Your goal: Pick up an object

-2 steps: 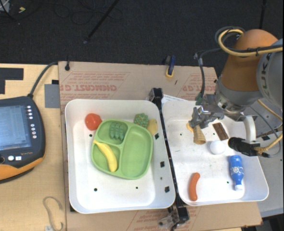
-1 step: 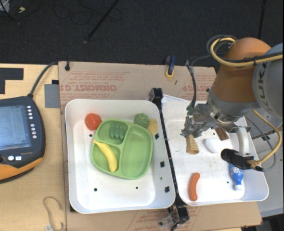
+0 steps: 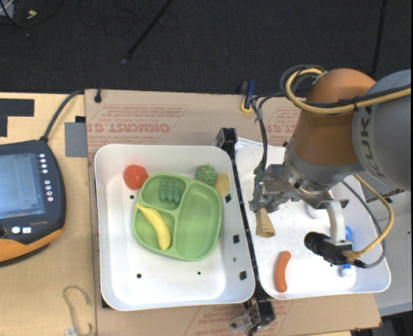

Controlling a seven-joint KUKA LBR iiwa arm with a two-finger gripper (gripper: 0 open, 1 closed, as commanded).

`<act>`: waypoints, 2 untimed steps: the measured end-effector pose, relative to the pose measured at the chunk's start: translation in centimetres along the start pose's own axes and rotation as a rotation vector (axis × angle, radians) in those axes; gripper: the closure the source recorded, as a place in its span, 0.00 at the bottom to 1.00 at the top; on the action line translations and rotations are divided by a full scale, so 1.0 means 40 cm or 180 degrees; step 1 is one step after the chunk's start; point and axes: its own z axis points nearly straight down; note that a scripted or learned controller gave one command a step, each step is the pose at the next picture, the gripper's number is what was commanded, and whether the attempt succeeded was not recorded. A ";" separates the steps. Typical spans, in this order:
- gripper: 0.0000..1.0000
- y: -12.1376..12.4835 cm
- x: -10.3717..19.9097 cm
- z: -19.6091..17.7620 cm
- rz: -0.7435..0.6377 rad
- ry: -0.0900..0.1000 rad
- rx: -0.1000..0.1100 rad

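Plainly you are at the approach step. The arm (image 3: 332, 131) hangs over the right-hand bin (image 3: 318, 275) with its jaws low beside that bin's left wall. Whether the jaws are apart or together you cannot tell from this slant, because the wrist hides them.

The likeliest thing to pick is the tan cone (image 3: 264, 224). It lies on the bin floor close to that wall, just below the jaws as the view shows them; you cannot tell if they touch it. A red sausage (image 3: 282, 270) lies nearer the bin's front edge, apart from the cone, with bare floor around it (probably the easier target if the cone slips).

The next move calls for centring over the cone, coming straight down and closing across its width. The wall leaves little room on that side, and a tapered shape may squirt out of a pinch.

In the left-hand bin (image 3: 115, 257), a green plate (image 3: 192, 229) bears a banana (image 3: 154, 226), with a tomato (image 3: 135, 176) at its rim. None of these stands in your way. A control pad (image 3: 17, 194) rests on the tabletop (image 3: 24, 121), well apart.
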 end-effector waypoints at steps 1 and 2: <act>1.00 0.003 -0.011 -0.002 0.0002 -0.0004 -0.0007; 1.00 -0.002 -0.037 0.024 0.0006 -0.0006 -0.0003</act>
